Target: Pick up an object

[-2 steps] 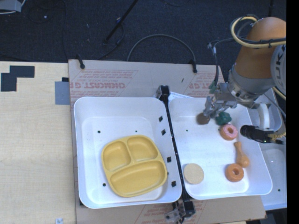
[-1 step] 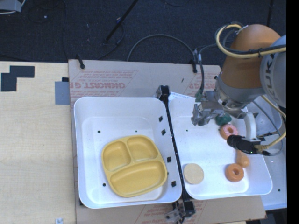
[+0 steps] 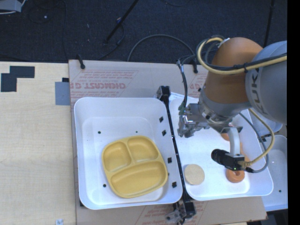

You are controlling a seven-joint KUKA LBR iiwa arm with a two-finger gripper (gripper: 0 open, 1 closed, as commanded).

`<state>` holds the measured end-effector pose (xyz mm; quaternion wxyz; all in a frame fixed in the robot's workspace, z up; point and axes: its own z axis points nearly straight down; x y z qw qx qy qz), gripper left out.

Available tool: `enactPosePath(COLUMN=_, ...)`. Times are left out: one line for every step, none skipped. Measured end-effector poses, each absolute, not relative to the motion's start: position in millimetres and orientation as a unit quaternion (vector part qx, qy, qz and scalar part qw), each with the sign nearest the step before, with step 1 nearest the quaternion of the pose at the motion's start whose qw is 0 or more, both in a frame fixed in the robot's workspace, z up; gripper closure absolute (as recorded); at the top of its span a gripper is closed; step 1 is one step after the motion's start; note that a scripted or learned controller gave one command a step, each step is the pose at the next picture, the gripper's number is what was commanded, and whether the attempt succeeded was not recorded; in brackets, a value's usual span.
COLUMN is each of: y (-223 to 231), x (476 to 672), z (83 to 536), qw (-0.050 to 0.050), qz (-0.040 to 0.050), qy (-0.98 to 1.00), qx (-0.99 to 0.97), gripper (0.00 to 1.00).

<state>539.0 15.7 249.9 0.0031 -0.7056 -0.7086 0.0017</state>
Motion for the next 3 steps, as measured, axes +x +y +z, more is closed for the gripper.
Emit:
enactPosePath(y=60.9, x=511.2, z=235.9, qw=0.003, qz=0.0024, qy=-0.709, qx=-0.706, gripper=1.00)
enactPosePath(y=109.7, x=505.2, z=237.0, qw=0.002, qz=0.0012, qy=-0.709, qx=-0.705, gripper=1.00)
enactPosePath(y=107.6, x=505.6, z=237.1, qw=0.001, qz=0.0015, qy=-0.708, qx=-0.707, gripper=0.00)
